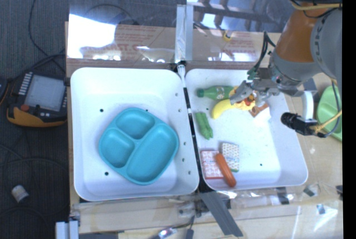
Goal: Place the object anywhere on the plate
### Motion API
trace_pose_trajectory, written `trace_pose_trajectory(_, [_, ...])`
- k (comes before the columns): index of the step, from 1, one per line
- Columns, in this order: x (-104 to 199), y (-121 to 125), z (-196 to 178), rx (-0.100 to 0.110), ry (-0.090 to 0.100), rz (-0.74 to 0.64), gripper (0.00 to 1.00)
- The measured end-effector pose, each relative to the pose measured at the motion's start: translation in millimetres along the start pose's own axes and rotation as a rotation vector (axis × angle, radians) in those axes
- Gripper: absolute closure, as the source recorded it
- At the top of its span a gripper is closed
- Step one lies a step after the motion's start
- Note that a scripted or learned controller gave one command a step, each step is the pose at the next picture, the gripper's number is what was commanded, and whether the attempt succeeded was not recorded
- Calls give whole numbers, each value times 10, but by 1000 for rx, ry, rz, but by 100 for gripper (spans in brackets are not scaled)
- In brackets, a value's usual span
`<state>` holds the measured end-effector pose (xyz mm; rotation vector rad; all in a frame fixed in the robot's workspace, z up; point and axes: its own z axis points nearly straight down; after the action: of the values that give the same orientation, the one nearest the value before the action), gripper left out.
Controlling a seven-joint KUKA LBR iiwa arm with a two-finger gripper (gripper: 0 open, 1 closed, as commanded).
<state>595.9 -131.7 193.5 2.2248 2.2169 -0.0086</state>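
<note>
Camera view shows the picking step: the gripper [248, 94] sits low at the banana [222, 108] in the right bin [278, 160], finger state unclear, and next must carry it left to the plate [139, 146].

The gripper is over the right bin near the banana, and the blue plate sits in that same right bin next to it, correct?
Not quite. The gripper is over the right bin near the banana, but the blue plate lies in the left bin, apart from the food items, as the camera view shows.
</note>
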Motion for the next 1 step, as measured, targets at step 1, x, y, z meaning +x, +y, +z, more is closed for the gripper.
trace_pose_trajectory(1, [729,-321,110,1,4,100,100])
